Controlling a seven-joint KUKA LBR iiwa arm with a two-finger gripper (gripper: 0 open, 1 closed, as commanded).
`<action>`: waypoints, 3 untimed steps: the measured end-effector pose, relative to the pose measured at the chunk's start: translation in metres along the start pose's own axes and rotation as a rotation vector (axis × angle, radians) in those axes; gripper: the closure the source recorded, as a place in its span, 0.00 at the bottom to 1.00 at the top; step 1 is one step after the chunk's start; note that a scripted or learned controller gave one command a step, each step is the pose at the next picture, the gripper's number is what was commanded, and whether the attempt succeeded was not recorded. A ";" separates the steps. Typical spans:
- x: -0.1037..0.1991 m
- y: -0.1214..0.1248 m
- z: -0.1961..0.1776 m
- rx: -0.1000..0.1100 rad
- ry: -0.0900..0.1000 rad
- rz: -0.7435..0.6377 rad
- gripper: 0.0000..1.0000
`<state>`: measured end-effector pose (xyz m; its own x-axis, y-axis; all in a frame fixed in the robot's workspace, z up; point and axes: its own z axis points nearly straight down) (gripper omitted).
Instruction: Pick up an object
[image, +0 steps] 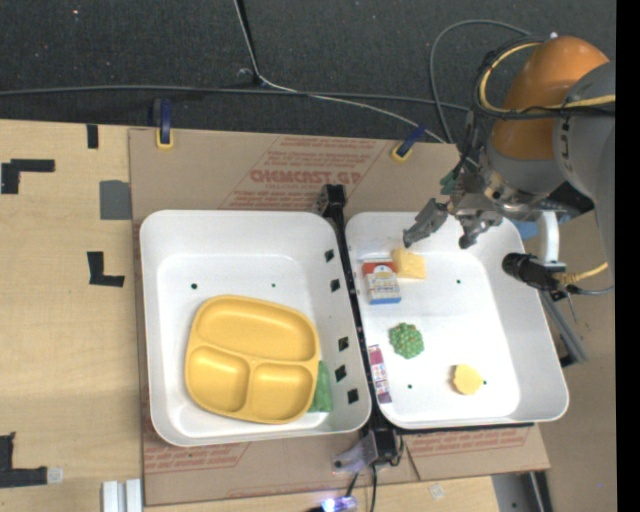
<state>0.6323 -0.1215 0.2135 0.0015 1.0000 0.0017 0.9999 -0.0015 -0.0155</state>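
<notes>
My gripper (444, 232) hangs open over the far part of the right bin (520, 330), its two dark fingers spread with nothing between them. Just below and left of the left fingertip lies a pale yellow block (409, 264). Beside that block sits a small red and white box (380, 280). A green lumpy piece (406, 340) rests in the middle of the right bin. A yellow round piece (466, 379) lies toward the near right. A thin pink packet (377, 370) lies along the bin's left wall.
The left bin (170, 250) holds a yellow divided tray (252, 358) with a green item (322, 388) wedged at its right edge. A black divider (345, 290) runs between the bins. Cables (540, 270) trail at the right.
</notes>
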 end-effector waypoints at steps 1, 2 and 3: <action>0.000 0.003 -0.009 -0.014 -0.002 -0.003 0.00; 0.008 0.008 0.051 -0.010 -0.002 -0.003 0.00; 0.004 0.014 0.098 -0.010 -0.003 -0.003 0.00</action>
<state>0.6446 -0.1169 0.1153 -0.0013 1.0000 -0.0009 1.0000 0.0013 -0.0058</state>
